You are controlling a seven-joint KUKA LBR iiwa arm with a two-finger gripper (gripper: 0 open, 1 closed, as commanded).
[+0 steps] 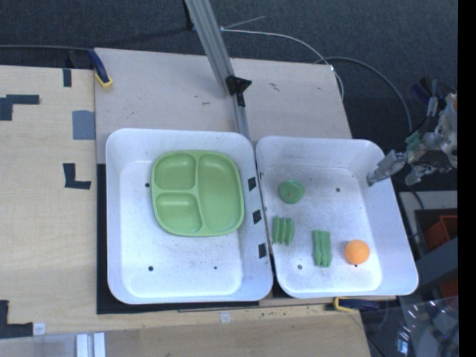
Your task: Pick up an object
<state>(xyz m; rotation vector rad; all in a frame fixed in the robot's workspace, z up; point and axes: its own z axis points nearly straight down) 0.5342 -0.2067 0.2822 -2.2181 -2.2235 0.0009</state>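
Blurring at the right bin's (387, 199) rim, the jaws' state stays unreadable.

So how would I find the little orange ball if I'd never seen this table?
Look at the two white bins and pick the right bin, not the left bin with the green plate. Go to its front right corner. The orange ball sits there beside a green block; it is the only round orange thing, everything else being green.
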